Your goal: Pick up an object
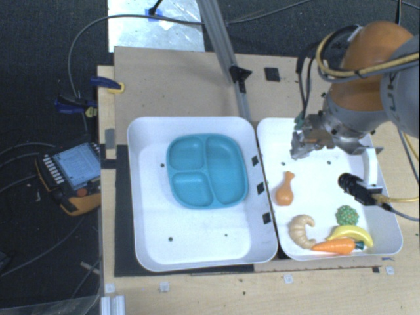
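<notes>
Two white bins are seen side by side on the bench. The left bin (151,241) holds a blue divided plate (207,170), set toward its far half; the plate's three compartments look bare.

The right bin (275,133) holds five food items, all gathered in its near half: an orange drumstick (285,189) near the left wall, a croissant (302,230) below it, a carrot (336,246) along the near edge, a banana (353,235) touching the carrot, and broccoli (347,214) just above the banana.

The gripper (303,143) is seen over the far part of the right bin, above the drumstick and apart from it. Nothing is seen between its tips. Whether it is released or clenched cannot be told.
</notes>
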`<state>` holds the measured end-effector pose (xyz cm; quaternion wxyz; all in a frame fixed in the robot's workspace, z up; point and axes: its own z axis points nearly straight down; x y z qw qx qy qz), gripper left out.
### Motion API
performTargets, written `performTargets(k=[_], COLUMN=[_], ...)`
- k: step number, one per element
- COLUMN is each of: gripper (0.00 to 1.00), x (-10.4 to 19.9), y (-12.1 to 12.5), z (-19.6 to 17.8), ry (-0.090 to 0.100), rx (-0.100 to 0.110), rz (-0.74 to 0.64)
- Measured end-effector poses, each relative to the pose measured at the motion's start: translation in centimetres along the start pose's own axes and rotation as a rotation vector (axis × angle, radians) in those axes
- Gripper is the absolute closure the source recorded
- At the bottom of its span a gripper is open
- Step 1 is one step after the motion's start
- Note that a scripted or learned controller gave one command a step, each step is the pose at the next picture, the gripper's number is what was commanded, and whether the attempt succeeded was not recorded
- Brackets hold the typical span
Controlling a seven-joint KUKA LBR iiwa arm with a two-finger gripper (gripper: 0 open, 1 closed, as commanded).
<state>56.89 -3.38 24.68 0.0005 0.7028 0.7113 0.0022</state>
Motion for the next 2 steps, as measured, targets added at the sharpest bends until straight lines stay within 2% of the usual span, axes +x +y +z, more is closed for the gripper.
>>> performTargets(k=[1,2], gripper=[1.00,1.00], x=[4.9,9.0], y=[2.9,4.4], z=[1.2,1.9], ry=[0.000,-0.001], rx=[0.001,0.002], rz=[0.001,0.002])
